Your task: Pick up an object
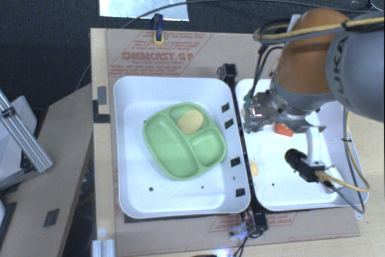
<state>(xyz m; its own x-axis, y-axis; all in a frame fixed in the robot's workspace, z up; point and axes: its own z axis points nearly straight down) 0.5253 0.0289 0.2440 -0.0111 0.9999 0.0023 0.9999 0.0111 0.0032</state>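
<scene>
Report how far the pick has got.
Done: the arm has reached over the right bin. In hand: nothing visibly lifted; an orange object lies in that bin beside the wrist. Left: grasping and raising an object. The yellow item sits in the green tray.

A single fixed camera looks down at a slant from above the bench, taking in both shallow white plastic bins [129, 129] side by side, with the grey arm [355, 69] entering from three o'clock.

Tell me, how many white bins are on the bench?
2: the left bin holds a green tray; the right bin lies under the arm.
</scene>
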